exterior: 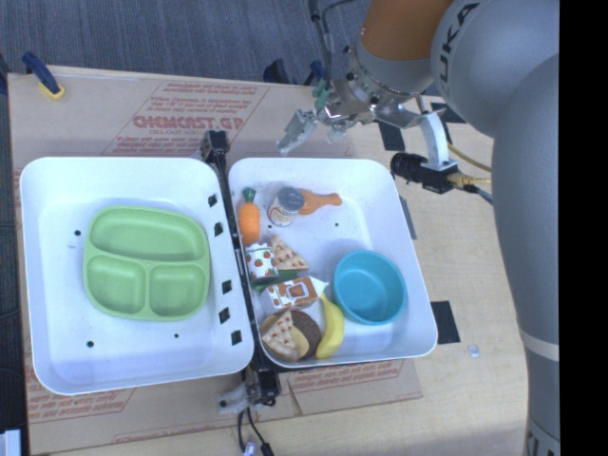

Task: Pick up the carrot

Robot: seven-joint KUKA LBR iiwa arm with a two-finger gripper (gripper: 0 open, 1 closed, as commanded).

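Against the right bin's left wall, carrot point(249, 221) lies lengthwise, greens away; tool point(306, 127) state unclear.

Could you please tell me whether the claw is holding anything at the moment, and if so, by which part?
Nothing is held. The claw hangs above the right bin's far rim, while the carrot lies in that bin, apart from it.

My arm reaches in from the right, wrist bent down, tool point(306, 129) hovering at the far side.
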